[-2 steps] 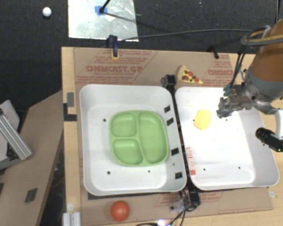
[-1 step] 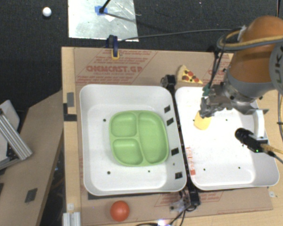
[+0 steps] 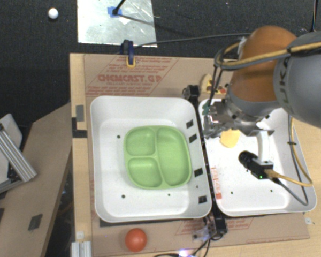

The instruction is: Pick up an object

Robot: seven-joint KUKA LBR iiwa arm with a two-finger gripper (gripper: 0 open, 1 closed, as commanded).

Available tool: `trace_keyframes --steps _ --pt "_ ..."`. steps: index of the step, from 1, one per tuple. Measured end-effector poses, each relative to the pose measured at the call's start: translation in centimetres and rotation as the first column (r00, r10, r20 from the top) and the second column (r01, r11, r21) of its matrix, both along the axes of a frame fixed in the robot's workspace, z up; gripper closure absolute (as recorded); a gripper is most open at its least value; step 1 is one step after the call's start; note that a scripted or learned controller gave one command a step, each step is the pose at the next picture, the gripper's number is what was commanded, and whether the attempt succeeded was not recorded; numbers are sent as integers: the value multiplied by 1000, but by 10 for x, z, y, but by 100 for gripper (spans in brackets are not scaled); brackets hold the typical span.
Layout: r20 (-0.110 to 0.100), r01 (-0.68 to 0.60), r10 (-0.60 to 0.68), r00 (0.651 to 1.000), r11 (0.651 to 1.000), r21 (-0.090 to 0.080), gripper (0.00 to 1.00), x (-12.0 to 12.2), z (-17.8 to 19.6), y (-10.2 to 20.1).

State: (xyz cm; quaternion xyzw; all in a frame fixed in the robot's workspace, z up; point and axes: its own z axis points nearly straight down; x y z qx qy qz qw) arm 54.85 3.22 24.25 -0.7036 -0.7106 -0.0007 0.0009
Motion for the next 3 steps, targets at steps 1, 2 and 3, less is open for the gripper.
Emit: trace_keyframes --steps 1,2,3 --pt "0 0 0 1000 1000 0 100 -17 -11 54" --pt "-1 2 -2 1000 1000 -1 100 -15 -25 77" --pt "0 5 -5 1000 1000 -2 0 -15 -24 76"
